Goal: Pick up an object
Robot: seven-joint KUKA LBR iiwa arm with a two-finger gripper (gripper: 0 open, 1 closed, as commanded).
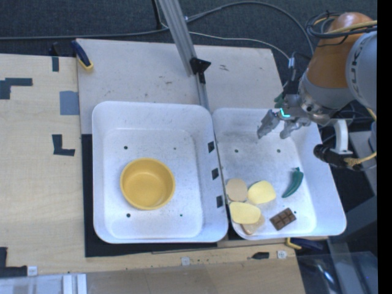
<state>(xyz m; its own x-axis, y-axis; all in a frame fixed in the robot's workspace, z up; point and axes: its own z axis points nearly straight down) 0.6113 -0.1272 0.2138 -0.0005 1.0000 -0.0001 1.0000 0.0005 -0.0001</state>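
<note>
My gripper (276,129) hangs over the back part of the right bin (245,130), its two fingers spread apart with nothing between them. Well in front of it, near the bin's front, lie a green pepper-shaped piece (293,182), a round tan piece (236,190), a yellow piece (262,192), a second yellow piece (244,212) over a tan one, and a small brown chocolate-like block (283,218). A yellow bowl (147,183) stands in the left bin (110,127).
A slanted metal pole (184,38) runs from the top down to the wall between the two bins. The arm's grey and orange body (340,54) fills the upper right. Cables trail behind the bench.
</note>
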